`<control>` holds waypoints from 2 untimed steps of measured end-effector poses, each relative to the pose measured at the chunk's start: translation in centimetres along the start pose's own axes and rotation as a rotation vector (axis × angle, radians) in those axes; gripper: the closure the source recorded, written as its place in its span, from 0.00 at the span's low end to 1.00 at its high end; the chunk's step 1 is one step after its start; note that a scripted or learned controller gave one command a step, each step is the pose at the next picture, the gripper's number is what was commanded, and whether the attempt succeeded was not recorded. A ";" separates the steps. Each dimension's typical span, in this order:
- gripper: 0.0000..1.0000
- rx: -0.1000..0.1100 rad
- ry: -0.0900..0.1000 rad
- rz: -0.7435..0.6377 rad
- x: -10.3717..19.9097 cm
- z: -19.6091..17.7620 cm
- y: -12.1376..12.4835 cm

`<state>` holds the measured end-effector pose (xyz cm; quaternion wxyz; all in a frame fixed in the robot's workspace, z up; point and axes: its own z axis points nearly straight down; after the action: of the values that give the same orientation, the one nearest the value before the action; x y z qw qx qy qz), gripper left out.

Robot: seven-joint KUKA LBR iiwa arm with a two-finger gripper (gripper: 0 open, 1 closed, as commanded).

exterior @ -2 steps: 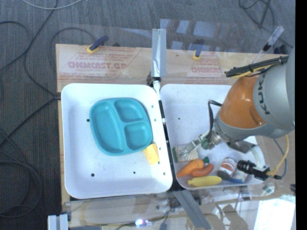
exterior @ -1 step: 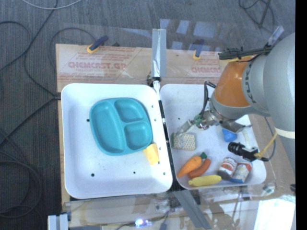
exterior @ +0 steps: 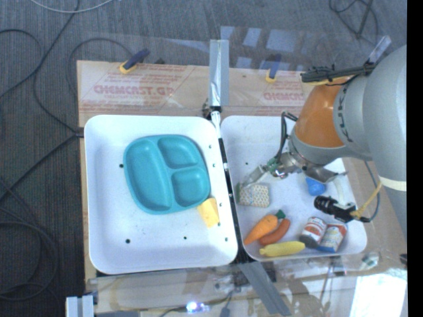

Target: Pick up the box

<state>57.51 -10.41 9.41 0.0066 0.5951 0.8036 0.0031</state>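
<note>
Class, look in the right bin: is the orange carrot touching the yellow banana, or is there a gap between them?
Apart. The camera view shows a strip of white bin floor between the carrot and the banana, which lies below it.

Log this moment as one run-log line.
arm: over right bin | gripper: above sponge | box: untouched, front right corner

Bright even light, soft focus, glare along bottom edge.

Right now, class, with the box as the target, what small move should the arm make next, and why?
Probably slide the gripper toward the view's lower right. It hangs by the speckled sponge, while what looks like the box lies apart, beside the can.
</note>
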 end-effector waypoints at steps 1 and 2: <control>0.00 -0.012 -0.005 -0.111 1.7 -0.1 -4.9; 1.00 -0.020 -0.013 -0.111 1.5 -1.5 -4.6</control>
<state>52.64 -10.35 10.82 0.0179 0.5495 0.8353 0.0070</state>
